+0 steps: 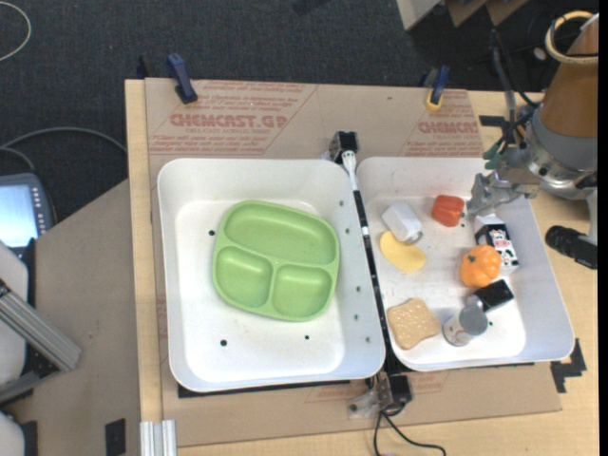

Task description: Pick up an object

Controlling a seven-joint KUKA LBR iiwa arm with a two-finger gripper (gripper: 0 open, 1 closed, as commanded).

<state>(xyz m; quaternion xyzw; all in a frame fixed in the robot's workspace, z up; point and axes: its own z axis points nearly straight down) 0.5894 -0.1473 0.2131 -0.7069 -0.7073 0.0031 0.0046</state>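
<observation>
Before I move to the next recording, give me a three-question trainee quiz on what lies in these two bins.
1. True or false: the green divided plate lies in the left bin.
2. Which thing lies closest to the gripper? A) toast slice B) red block C) green divided plate
3. Fill in: the small pumpkin in the right bin is coloured ____.

Key: 1 true; 2 B, the red block sits just left of the gripper, while the toast slice lies at the bin's near side; 3 orange.
</observation>
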